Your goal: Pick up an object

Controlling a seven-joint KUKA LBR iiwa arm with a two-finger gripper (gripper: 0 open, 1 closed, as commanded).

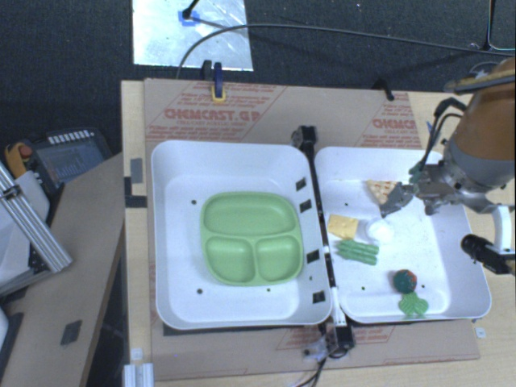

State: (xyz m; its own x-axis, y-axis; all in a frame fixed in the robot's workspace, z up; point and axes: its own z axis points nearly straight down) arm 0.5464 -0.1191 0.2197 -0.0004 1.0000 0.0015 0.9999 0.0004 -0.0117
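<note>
The right bin [459, 297] holds several small items. An orange-tan wedge [380, 189] lies near its back, a yellow block [343, 226] and a white round piece [379, 232] near the middle, and a green bean bundle [357, 252] just in front of them. A red and green strawberry-like toy [405, 280] and a green leaf shape [413, 305] sit toward the front. My gripper [411, 204] hangs over the right bin, just right of the wedge and above the white piece. It is open, with nothing between its fingers [393, 203].
The left bin [173, 176] holds a green divided plate [248, 238]. A black hinge strip [316, 216] runs between the bins. The grey and orange arm [484, 135] covers the right bin's back right corner. A cable [322, 31] crosses the dark floor behind the bench.
</note>
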